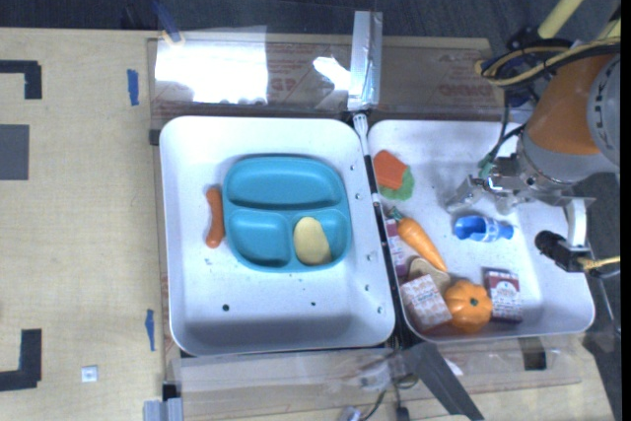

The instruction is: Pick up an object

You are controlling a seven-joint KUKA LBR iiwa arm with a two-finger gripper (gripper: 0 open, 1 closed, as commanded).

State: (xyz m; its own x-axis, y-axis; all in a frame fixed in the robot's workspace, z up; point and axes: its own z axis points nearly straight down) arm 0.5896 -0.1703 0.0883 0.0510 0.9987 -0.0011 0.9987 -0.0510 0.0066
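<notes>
**Gripper low in the right bin, next to a small blue object**

The gripper (481, 197) sits low in the upper-right part of the right bin (434, 141), the grey arm (572, 128) with its orange band coming in over the bin's right rim. Whether the gripper is apart or together cannot be told from this angle, and nothing can be seen clamped in it. Just below it, on the white floor, lies a small blue object (483, 230), close to the metal parts but not clearly touching them.

The remaining items crowd the left and lower sides of this bin. An orange-and-green toy food (391, 173) lies near the dividing wall. A toy carrot (420, 243) slants down from there. Along the lower edge sit a small printed packet (424, 299), an orange pumpkin-like toy (467, 305) touching it, and a small red-and-white box (503, 293) just to its right. Bare floor shows along the top rim and between the blue object and the red-and-white box.

In the left bin (187, 212), a blue divided tray (266, 197) lies centred, with a yellow potato-like toy (312, 241) in its lower-right compartment. An orange sausage-like toy (213, 217) lies just beside the tray's left edge, with open white floor around it.
</notes>
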